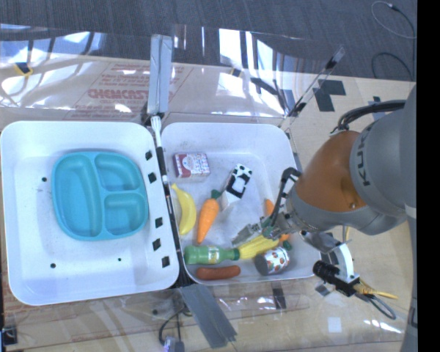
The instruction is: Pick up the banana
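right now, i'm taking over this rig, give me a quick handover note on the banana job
Gripper: low in the right bin, over the clutter near its right side; whether its fingers are open or shut is unclear, and nothing is visibly held.
Banana: lying at the right bin's left edge, beside the carrot, apart from the gripper.
Left bin holds a blue divided tray.
Done: nothing yet; banana not picked.
Left: move to the banana, grasp it, lift it.
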